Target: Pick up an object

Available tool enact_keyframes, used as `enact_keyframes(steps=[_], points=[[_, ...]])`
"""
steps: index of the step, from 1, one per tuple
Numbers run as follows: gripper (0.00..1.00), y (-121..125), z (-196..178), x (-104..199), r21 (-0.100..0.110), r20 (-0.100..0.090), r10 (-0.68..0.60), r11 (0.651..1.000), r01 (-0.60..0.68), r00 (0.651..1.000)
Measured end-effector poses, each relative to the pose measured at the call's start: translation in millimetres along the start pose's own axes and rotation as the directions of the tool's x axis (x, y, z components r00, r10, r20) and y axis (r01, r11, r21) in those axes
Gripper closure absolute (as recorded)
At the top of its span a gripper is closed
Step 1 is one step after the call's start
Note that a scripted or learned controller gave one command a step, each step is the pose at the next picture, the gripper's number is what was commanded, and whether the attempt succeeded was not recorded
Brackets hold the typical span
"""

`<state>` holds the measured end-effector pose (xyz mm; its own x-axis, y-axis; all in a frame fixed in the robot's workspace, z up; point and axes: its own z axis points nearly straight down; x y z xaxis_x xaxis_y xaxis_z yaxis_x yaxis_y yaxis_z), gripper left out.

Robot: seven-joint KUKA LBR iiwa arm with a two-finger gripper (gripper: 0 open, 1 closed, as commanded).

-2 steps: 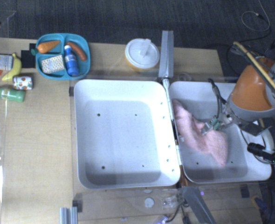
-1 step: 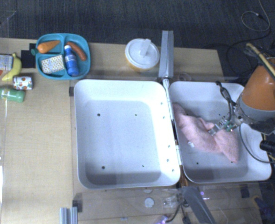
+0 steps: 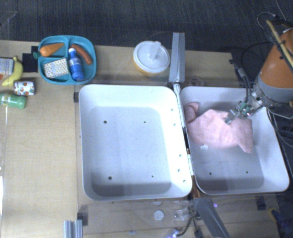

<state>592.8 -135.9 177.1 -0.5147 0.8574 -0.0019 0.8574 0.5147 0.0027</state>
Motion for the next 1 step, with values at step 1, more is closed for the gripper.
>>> enact_keyframes(steps=[1], points=[[1.00,80.6,-6.1,55.3,0.002,-0.001,0.192,0.981,-0.192,0.981]])
